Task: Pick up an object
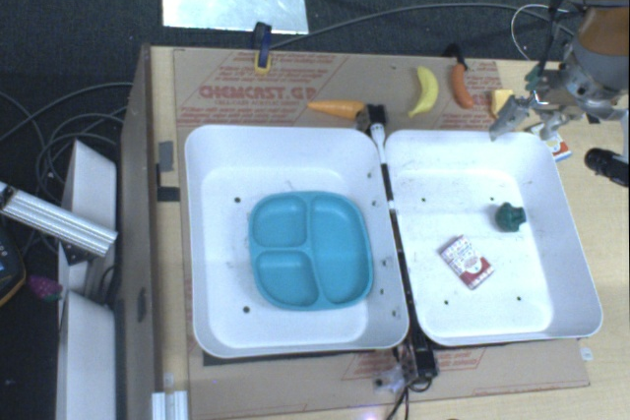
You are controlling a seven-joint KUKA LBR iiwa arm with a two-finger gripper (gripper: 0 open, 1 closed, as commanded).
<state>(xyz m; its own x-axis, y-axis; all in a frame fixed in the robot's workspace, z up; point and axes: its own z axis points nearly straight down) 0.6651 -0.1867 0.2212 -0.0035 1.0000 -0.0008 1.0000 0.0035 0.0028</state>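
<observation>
Two white bins sit side by side on a brown board. The left bin (212,202) holds a blue divided tray (310,249), lying flat near its middle. The right bin (551,310) holds a small dark green object (509,216) near its right wall and a red-and-white packet (466,262) lying nearer, toward the middle; the two are apart. The gripper (527,115) hangs above the far right corner of the right bin, over the board just beyond the rim, well apart from both objects, with nothing between its fingers; the jaws look spread. Beyond the bins on the board lie a carrot (337,108), a banana (426,90), an orange-red sausage-like piece (461,86) and a pale yellow wedge (502,100).
</observation>
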